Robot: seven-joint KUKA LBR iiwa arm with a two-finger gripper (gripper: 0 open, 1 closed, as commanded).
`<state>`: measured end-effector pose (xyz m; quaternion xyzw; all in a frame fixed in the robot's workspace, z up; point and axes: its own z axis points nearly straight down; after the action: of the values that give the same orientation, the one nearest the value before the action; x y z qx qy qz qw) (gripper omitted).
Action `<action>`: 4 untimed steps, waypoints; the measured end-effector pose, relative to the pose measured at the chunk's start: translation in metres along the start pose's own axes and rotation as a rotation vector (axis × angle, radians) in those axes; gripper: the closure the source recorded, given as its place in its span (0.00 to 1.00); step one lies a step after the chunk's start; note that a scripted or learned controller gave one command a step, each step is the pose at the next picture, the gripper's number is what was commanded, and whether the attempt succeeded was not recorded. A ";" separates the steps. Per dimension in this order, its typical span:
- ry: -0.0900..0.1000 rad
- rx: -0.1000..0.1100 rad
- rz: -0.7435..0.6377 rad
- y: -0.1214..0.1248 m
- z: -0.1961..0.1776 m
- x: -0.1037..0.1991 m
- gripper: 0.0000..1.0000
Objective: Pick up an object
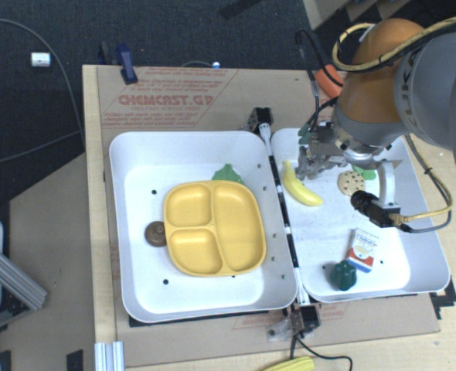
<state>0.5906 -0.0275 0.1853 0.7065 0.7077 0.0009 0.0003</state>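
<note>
Hand (311, 163) low in right bin (413, 273), just right of banana (301, 189) at bin's left wall; finger opening cannot be told, nothing visibly held. Risk, as judged: fingers close beside banana, or nudge it against the wall.

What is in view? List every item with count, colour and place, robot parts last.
left bin: 1, white, left on the bench
right bin: 1, white, right on the bench
divided plate: 1, yellow, middle of left bin
green piece: 1, green, at the plate's far edge
round disc: 1, brown, left of the plate
banana: 1, yellow, right bin, near its left wall
cookie: 1, tan with dark spots, right bin
small carton: 1, white, red and blue, right bin
dark green object: 1, right bin, near front
arm: 1, grey with orange band
pincer: 1, above the banana
</note>
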 end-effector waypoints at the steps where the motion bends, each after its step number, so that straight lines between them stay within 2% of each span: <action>1: -0.004 0.000 0.003 0.041 0.017 -0.114 1.00; 2: -0.003 0.000 0.002 0.041 0.017 -0.113 0.00; 3: -0.001 0.005 0.003 0.038 0.087 -0.158 0.00; 4: 0.002 0.003 0.001 0.012 0.100 -0.185 0.00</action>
<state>0.6029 -0.2121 0.0848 0.7068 0.7074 0.0003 -0.0014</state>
